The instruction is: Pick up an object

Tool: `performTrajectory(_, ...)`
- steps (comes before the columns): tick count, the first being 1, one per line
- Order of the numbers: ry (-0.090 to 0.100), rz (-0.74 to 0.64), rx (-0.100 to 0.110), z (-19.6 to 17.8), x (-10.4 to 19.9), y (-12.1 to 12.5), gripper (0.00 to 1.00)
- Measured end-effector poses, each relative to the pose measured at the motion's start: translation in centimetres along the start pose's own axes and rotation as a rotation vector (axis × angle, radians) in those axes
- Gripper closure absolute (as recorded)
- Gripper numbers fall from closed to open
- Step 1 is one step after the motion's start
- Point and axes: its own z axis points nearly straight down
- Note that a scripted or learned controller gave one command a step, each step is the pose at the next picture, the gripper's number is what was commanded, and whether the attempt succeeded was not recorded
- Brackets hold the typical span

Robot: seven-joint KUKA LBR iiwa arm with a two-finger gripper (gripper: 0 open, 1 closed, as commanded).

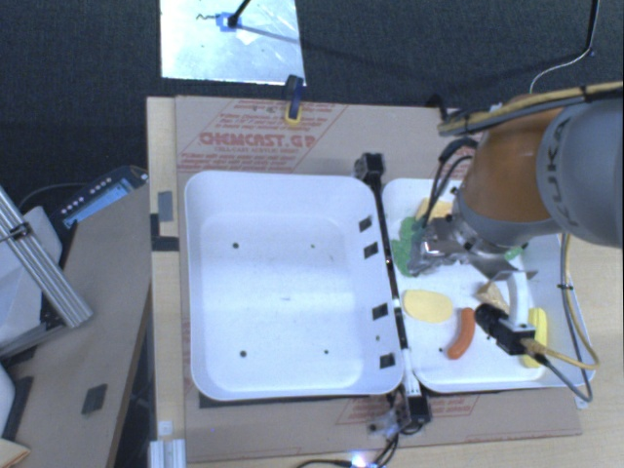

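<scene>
Claw (436,252) down in right bin (429,373), arm body over it; can't tell its state. Green item (403,237) touching it on the left. Yellow disc (428,306) just below, orange sausage (461,333) further below-right. Left bin (283,291) well left.

white bins (283,291), yellow disc (428,306), orange sausage (461,332), green piece (404,243).

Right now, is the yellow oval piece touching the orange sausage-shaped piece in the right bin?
Apart. The camera view shows a strip of white bin floor between the yellow oval piece and the orange sausage-shaped piece.
</scene>
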Motion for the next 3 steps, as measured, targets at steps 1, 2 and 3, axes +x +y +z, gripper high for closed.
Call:
performTrajectory(1, 0.002, -0.001, -0.007, -13.7, 8.8, 0.8, 1.00)
performTrajectory(2, -0.003, 0.014, 0.000, -21.2, 5.4, -0.3, 1.00)
performTrajectory(3, -0.006, 0.015, 0.001, -24.5, 2.2, 6.9, 1.00)
